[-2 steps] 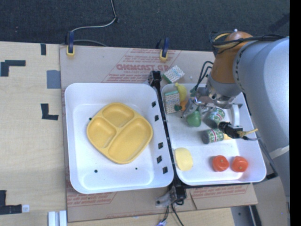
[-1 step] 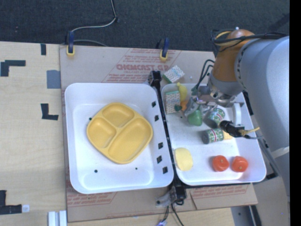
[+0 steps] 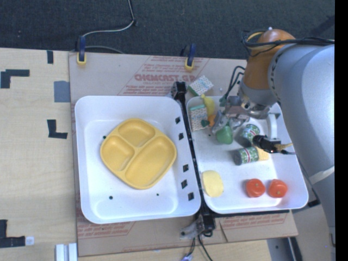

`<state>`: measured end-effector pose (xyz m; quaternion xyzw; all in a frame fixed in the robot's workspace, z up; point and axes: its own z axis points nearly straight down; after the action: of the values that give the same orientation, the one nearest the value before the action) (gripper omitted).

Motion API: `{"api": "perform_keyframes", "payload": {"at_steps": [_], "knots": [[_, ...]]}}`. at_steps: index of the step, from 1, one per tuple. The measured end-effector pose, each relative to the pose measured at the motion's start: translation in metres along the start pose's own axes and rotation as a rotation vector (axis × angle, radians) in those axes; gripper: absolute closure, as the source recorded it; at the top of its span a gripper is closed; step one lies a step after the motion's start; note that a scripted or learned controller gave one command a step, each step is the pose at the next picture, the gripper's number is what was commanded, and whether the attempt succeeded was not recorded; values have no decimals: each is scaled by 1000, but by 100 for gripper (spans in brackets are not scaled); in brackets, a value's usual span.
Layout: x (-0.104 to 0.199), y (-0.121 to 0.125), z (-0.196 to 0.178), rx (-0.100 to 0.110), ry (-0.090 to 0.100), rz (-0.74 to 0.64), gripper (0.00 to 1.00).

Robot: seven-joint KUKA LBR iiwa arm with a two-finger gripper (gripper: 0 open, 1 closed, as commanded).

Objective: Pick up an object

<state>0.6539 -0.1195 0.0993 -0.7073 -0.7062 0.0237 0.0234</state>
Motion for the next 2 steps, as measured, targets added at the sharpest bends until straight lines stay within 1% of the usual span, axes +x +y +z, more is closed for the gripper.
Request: {"api": "perform_keyframes", "payload": {"at_steps": [1, 2], "knots": [[9, 3, 15, 1, -9, 7, 100], [11, 2, 6, 3, -8, 6, 100]]}}
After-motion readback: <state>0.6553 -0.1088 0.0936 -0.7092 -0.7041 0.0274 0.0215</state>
